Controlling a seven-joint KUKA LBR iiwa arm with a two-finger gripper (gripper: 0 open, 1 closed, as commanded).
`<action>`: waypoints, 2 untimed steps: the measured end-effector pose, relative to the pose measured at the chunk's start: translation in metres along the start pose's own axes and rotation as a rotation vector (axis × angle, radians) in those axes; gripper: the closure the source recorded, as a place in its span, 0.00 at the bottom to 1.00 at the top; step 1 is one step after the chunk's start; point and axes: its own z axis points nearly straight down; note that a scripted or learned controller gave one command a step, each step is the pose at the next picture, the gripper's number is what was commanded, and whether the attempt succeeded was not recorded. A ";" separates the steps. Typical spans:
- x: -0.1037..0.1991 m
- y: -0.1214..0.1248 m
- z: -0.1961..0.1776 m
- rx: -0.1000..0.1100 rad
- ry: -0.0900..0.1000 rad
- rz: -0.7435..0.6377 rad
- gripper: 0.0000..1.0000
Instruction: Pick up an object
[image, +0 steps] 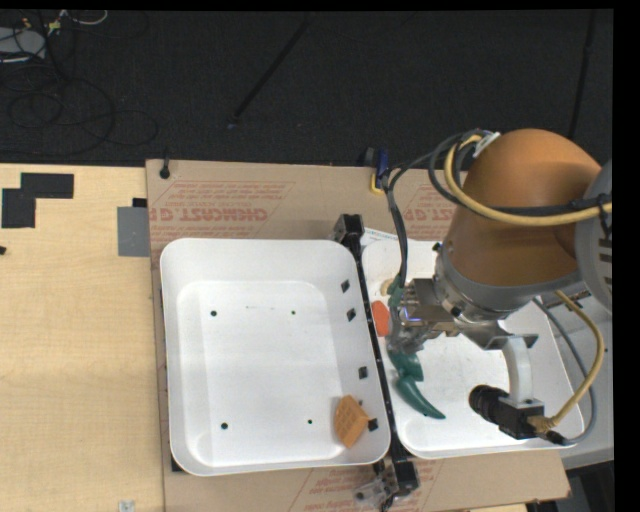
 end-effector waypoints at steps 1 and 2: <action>0.045 0.023 -0.089 -0.028 0.005 -0.007 1.00; 0.091 0.058 -0.106 -0.021 0.003 -0.006 1.00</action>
